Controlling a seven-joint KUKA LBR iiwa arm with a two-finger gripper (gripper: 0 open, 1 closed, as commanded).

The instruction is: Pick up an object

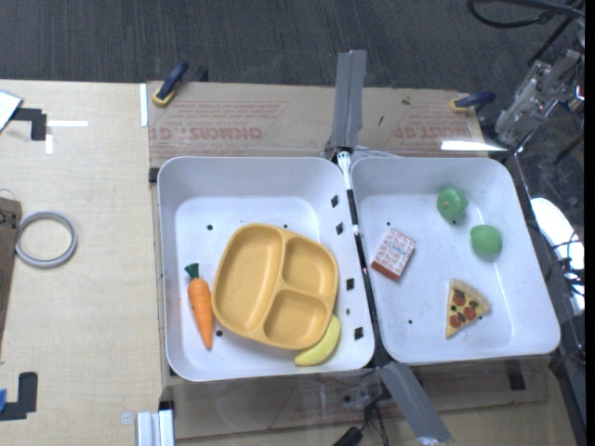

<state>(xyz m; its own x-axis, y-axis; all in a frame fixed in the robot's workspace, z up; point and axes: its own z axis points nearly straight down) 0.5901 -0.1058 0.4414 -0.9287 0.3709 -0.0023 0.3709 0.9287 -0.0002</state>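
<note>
A dark grey carpeted floor is running across the top of the scene, and below it a pale wooden tabletop (84, 323) is carrying a sheet of brown cardboard (279, 124) with two shallow white bins sitting side by side on it.

The left bin (181, 193) is holding a yellow divided tray (276, 286) with three compartments, lying slightly askew near the bin's middle. An orange carrot (201, 312) with a green top is lying just beside the tray's left edge, pointing toward the near wall. A yellow banana (320, 345) is lying at the tray's lower right corner, touching or partly tucked under its rim.

The right bin (521, 333) is holding four things, well apart from one another. A small pink and white box (394, 254) is sitting toward the left side. A green apple-like fruit (453, 203) is resting near the far wall, and a second round green fruit (486, 240) is sitting near it, closer to the right wall. A pizza slice toy (464, 308) is lying nearer the front.

A roll of tape (44, 239) is lying on the tabletop at the far left. Blue clamps (170, 83) are gripping the cardboard's far edge.

A metallic part of the robot with cables (548, 82) is hanging at the upper right, outside the bins; whether the tool is open or closed cannot be told.
</note>
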